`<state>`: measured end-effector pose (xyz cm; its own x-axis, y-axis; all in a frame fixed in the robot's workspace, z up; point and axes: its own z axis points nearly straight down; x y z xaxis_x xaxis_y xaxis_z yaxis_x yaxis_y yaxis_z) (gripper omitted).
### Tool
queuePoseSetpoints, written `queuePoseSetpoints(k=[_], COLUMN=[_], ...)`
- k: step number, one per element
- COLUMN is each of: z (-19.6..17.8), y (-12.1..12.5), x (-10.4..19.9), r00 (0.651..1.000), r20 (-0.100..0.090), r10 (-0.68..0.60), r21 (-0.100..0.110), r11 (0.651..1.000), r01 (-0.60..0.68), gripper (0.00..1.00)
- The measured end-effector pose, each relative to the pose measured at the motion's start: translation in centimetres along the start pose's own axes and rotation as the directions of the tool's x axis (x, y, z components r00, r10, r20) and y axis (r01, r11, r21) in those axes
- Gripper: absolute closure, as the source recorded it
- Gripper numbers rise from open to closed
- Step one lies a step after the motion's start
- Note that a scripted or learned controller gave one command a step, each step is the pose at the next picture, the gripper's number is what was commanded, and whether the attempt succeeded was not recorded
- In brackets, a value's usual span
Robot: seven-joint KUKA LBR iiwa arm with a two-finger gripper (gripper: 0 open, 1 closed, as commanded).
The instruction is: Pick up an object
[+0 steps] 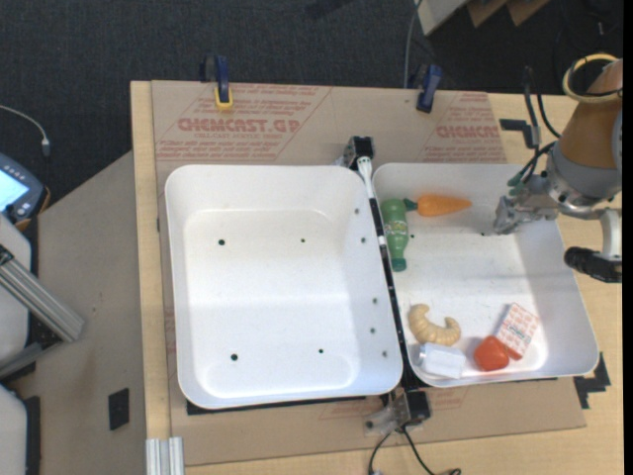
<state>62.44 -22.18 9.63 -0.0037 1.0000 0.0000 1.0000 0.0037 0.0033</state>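
Two white bins sit together on the counter. Right bin [554, 295] holds a carrot [442, 205], green bottle [397, 232], and more. Gripper [509, 213] hovers just right of the carrot, seemingly lining up; finger state cannot be told.

Two white bins [193, 295] are seen on a brown board [297, 107] printed with red lettering. In the right bin, a green bottle [397, 232], an orange carrot [442, 205], a pale tan croissant [434, 326], a red tomato [492, 354], a white block [442, 362], and a red-and-white patterned packet [518, 328] are shown. The arm [590, 137] is coloured grey with an orange band. Blue clamps [219, 71] are fixed at the board's far edge.
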Motion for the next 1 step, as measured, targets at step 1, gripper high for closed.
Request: queuePoseSetpoints(k=[1], z=[1.23], y=[-5.41], x=[6.07], r00=[1.0], r20=[-0.004], r10=[0.002], r21=[0.009], r11=[1.0], r01=[-0.002], gripper=[1.0])
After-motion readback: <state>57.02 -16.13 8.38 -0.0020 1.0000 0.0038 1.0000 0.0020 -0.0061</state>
